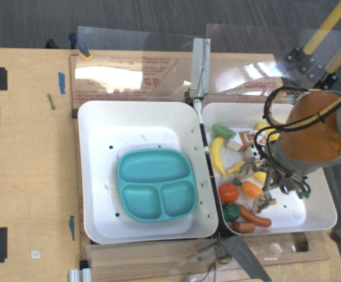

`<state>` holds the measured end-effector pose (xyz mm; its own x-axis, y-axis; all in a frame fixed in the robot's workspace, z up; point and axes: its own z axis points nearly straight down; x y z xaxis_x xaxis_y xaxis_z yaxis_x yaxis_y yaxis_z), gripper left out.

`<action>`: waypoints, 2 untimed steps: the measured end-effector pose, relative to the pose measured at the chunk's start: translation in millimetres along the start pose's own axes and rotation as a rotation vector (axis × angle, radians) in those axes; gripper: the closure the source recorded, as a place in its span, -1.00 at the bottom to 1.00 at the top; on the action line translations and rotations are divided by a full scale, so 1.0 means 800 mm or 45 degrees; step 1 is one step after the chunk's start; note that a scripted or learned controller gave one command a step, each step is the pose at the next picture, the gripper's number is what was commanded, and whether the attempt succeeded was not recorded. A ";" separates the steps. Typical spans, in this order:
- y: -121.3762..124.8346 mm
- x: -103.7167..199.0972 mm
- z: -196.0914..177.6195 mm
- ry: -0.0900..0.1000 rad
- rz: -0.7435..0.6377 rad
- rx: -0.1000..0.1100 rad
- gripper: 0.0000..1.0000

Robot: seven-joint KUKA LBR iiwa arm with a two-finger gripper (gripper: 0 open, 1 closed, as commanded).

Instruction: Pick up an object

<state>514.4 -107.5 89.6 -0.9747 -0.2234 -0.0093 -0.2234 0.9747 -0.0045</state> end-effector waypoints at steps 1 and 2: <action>0.001 -0.006 -0.016 -0.018 -0.003 0.005 1.00; -0.029 -0.099 -0.166 -0.007 -0.208 0.001 1.00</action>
<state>595.5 -112.3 223.5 -0.9254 -0.3787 -0.0137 -0.3787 0.9255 -0.0069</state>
